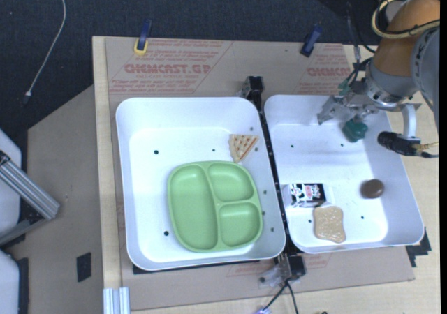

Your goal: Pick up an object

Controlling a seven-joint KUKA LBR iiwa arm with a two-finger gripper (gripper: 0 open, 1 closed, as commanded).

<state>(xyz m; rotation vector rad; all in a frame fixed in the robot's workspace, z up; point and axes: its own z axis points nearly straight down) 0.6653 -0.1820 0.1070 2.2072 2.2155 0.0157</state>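
Both white bins point(140, 166) look like smooth, faintly glossy plastic. The green plate point(213, 206) is matt plastic. The table point(112, 96) is matt printed cardboard. The toast slice point(329, 224) looks rough.

**Objects in the two bins**

Left bin: green divided plate point(214, 206) flat, centre-front; waffle wedge point(242, 145) just behind it, near the right wall. Right bin: teal item point(355, 129) at the back, brown round piece point(372, 188) at right, black-and-white packet point(306, 193) by the left wall, tan cracker-like slab point(329, 224) just in front of it.
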